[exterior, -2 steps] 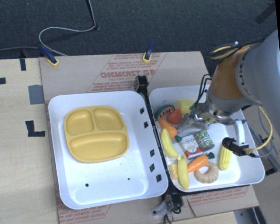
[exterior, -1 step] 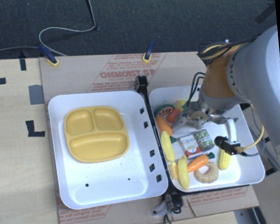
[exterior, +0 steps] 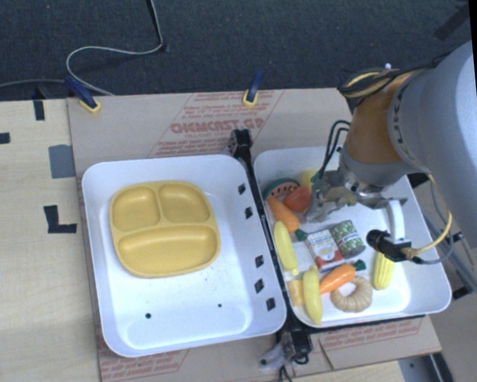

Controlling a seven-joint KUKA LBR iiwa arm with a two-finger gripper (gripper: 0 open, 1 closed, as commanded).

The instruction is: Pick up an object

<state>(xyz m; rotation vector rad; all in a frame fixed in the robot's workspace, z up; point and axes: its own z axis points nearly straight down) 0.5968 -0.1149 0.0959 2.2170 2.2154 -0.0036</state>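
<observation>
The right bin point(exterior: 429, 287) holds several toy foods. Among them are an orange carrot point(exterior: 284, 214), a red tomato point(exterior: 298, 198), a green and white packet point(exterior: 336, 241), a second carrot point(exterior: 337, 278), a tan ring-shaped pastry point(exterior: 352, 298), a corn cob point(exterior: 382, 270) and a yellow banana point(exterior: 284, 248). My gripper point(exterior: 328, 200) hangs low over the upper middle of this bin, just right of the tomato and above the packet. The wrist and its cables hide its tips.
The left bin point(exterior: 104, 274) bears a yellow divided plate point(exterior: 165, 228) in its upper half. A black clamp point(exterior: 240, 141) sits where the two bins meet. The grey arm with its orange band point(exterior: 377, 126) covers the right bin's upper right corner.
</observation>
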